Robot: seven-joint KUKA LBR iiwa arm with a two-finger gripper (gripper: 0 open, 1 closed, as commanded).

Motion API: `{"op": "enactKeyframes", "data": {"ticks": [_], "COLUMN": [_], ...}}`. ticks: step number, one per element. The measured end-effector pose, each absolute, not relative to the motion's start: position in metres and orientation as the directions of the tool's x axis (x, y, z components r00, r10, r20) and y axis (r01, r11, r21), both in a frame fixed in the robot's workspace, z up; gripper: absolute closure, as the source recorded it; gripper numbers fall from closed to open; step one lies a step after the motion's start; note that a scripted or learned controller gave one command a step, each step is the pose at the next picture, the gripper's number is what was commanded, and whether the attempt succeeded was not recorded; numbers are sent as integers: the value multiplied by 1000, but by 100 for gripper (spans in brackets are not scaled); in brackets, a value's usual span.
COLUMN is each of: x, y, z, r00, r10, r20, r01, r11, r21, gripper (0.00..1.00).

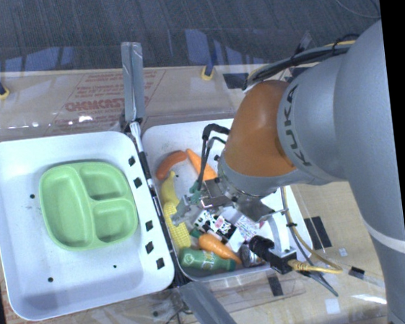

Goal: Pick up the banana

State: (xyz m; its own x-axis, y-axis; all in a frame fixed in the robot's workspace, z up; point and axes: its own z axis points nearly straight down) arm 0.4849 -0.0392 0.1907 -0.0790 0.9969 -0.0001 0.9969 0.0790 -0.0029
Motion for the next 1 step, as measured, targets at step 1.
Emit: {"op": "enactKeyframes", "data": {"ticks": [1], "x": [512], "y": [-5], "z": [215], "r00": [-26], "r10": [1000], "r20": [0], "r01": [1000], "r11": [26], "r21": [-5], "gripper": [0]}}
